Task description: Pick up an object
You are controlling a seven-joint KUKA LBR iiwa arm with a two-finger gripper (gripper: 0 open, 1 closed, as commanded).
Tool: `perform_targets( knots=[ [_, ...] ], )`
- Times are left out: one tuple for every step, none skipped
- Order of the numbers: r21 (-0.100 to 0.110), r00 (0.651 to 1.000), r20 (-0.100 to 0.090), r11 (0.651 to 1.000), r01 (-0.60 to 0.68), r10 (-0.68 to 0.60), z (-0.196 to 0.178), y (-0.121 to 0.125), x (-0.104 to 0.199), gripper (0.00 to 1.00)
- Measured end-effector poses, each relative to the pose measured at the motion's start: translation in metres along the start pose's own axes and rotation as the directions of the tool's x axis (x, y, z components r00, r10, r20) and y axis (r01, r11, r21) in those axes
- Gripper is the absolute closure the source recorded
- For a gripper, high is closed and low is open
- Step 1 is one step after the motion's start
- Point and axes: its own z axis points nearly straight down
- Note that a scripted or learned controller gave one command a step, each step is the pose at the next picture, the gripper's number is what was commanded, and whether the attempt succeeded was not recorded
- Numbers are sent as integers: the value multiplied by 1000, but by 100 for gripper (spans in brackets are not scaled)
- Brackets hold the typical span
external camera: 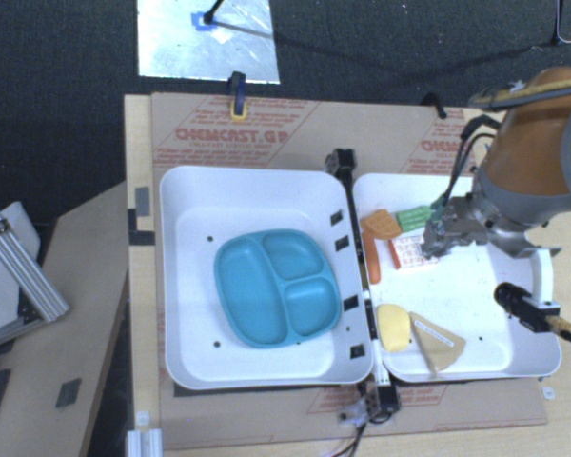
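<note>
My gripper [436,239] hangs low in the right bin [476,298], over a white card with red print [409,249]. A green piece [414,218] lies just behind it, and an orange wedge [382,225] sits to their left. A thin orange stick [373,260] lies along the bin's left wall. Near the front lie a yellow lump [394,327] and a tan wedge [440,343]. Nothing can be seen between the fingers.
The left bin [190,255] holds a blue divided plate [276,287]. A black divider with clips [350,246] runs between the two bins. The arm's orange and grey body [533,150] looms over the right bin's back corner.
</note>
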Motion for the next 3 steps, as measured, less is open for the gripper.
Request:
perform_targets(
  knots=[
    [1, 1000, 0, 1000, 0, 0, 4, 9, 44, 100],
    [3, 1000, -1, 1000, 1, -1, 16, 9, 98, 100],
    [3, 1000, -1, 1000, 1, -1, 22, 5, 149, 100]
  ],
)
